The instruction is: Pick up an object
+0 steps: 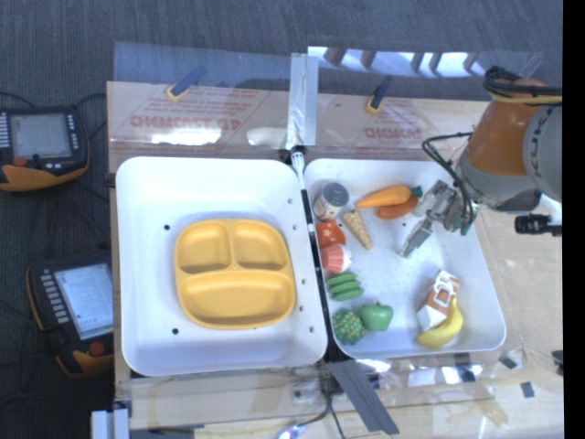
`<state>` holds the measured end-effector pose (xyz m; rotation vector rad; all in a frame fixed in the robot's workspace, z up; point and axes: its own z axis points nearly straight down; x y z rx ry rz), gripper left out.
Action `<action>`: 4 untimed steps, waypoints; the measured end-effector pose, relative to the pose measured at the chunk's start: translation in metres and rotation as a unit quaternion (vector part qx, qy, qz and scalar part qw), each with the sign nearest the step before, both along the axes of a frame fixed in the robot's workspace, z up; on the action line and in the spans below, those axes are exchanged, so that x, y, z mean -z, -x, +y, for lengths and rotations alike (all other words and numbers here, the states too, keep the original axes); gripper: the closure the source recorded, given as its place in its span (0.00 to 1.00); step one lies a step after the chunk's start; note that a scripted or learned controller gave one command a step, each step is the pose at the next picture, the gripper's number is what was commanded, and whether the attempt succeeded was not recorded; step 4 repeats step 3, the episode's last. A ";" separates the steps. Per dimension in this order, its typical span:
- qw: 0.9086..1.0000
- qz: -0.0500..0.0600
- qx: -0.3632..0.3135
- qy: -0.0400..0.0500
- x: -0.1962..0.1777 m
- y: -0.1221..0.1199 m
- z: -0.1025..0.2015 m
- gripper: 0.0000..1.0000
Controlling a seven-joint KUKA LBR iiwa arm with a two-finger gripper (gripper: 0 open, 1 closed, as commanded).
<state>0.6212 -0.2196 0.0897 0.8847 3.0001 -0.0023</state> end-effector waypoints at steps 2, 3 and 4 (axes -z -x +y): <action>0.985 0.000 0.175 0.002 -0.011 -0.036 0.032 1.00; 0.974 0.004 0.227 -0.003 -0.143 -0.035 0.074 1.00; 0.974 0.004 0.227 -0.003 -0.143 -0.035 0.074 1.00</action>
